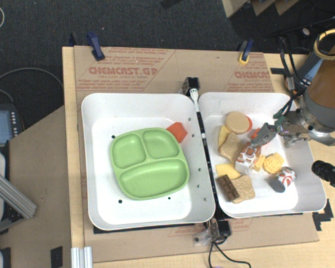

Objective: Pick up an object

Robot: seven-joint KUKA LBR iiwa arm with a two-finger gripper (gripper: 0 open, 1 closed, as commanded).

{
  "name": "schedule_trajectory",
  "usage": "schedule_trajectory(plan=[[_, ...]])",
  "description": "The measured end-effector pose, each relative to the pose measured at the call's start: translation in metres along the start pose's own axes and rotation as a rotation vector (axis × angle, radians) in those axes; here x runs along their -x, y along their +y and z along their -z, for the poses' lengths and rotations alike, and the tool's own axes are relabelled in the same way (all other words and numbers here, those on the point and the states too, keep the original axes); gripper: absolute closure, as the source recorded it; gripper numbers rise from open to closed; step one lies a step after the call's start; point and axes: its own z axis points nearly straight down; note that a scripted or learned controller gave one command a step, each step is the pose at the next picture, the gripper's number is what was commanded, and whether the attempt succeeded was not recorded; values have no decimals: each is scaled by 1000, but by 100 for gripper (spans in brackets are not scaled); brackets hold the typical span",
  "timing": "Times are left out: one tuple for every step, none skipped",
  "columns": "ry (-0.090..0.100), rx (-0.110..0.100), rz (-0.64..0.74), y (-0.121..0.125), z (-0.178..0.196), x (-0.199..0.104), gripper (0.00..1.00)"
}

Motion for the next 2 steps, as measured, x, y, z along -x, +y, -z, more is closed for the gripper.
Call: schedule_trajectory(plan=[[-6,15,1,-6,-120,47,0],[-6,28,1,50,-134,32,0]])
